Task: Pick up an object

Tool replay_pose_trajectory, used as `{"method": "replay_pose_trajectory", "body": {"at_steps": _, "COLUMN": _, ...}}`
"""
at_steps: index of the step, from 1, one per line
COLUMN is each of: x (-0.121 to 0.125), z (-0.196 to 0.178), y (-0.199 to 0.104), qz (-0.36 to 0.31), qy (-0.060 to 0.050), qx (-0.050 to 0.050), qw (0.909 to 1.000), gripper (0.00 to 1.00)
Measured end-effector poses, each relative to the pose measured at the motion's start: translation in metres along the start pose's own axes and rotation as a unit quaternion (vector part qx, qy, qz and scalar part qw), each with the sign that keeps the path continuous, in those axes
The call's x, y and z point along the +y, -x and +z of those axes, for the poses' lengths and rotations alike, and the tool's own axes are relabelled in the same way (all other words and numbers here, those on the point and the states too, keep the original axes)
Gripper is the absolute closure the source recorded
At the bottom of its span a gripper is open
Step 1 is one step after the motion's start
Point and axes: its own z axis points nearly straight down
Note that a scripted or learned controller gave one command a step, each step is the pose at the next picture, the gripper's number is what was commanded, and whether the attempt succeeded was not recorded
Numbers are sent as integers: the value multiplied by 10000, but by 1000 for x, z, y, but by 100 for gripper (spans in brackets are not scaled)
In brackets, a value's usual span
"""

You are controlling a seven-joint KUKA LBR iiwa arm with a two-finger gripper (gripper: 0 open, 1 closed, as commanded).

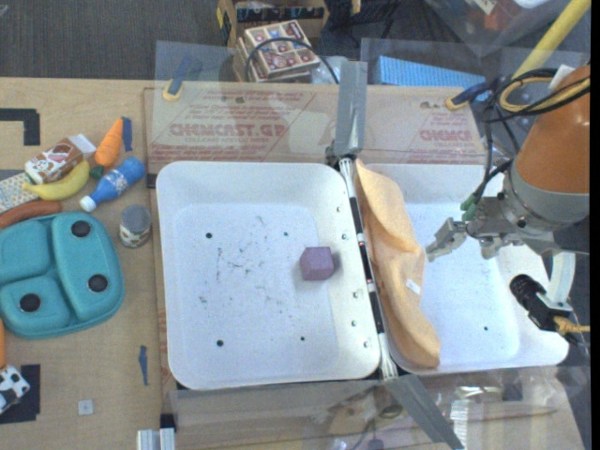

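A small purple cube (pixel 317 262) lies near the middle of the left bin (pixel 187 204). A tan cloth (pixel 398 261) is draped along the left wall of the right bin (pixel 506 345), reaching from its back corner to its front. My gripper (pixel 466 243) hangs over the middle of the right bin, just right of the cloth and apart from it. Its fingers (pixel 441 242) are spread open with nothing between them. The arm's orange band (pixel 562 148) shows above the bin's right side.
On the bench left of the bins lie a teal moulded tray (pixel 58 275), a banana (pixel 58 184), a carrot (pixel 112 142), a blue bottle (pixel 114 185) and a small can (pixel 135 225). A cardboard box (pixel 274 26) stands behind the bins.
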Motion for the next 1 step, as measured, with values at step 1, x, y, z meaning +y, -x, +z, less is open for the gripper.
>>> {"method": "replay_pose_trajectory", "body": {"at_steps": 1, "x": 27, "z": 123, "y": 2, "qz": -1039, "qy": 20, "qx": -4, "qw": 9946, "gripper": 0}}
